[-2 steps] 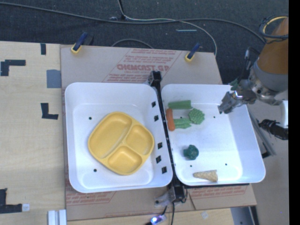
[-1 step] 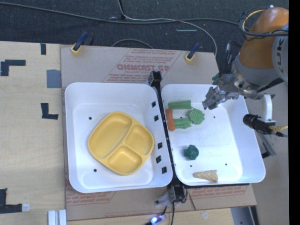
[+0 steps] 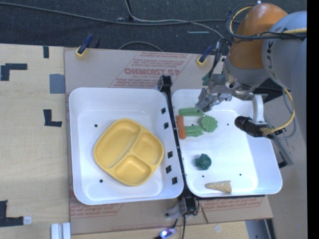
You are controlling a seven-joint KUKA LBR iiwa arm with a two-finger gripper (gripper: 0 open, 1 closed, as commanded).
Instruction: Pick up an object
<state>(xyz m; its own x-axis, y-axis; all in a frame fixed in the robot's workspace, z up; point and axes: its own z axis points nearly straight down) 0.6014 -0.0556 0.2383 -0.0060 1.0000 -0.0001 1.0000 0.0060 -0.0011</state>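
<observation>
The right bin [image 3: 261, 176] holds several toy foods: a green stalk with a bumpy head [image 3: 201, 126], a second green stick [image 3: 189, 112] above it, an orange carrot piece [image 3: 181, 126] against the left wall, a dark green lump [image 3: 203, 161] and a tan cone [image 3: 219, 186] near the front. My gripper [image 3: 205, 103] hangs over the back left of this bin, just above the bumpy green head and beside the green stick's right end. Nothing visible sits between its tips.
The left bin [image 3: 82, 133] carries a yellow divided plate [image 3: 129, 151]. A black divider [image 3: 172, 133] runs between the bins. Cables and a black fitting [image 3: 249, 125] hang off the arm over the right bin's back right. Yellow-blue clamps [image 3: 83, 46] hold the cardboard base.
</observation>
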